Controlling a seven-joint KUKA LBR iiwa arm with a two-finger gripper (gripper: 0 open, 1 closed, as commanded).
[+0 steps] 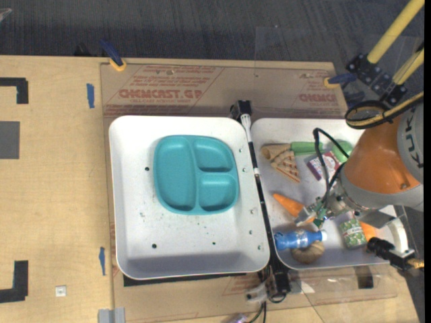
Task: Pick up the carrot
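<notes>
1. In the right bin (394, 261), near its left wall: carrot (289, 204), lying flat, tip toward the divider.
2. Prob. light, stiff, smooth; grip across the thick mid-section.
3. End effector (319, 213) just right of carrot; grip state can't tell.
4. Bottle (298, 239) w/ blue label just below; teal plate (196, 173) in left bin.

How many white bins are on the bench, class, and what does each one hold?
2. The left bin holds a teal divided plate. The right bin holds the carrot, a waffle piece, a blue bottle and other items; the arm may hide more.
</notes>
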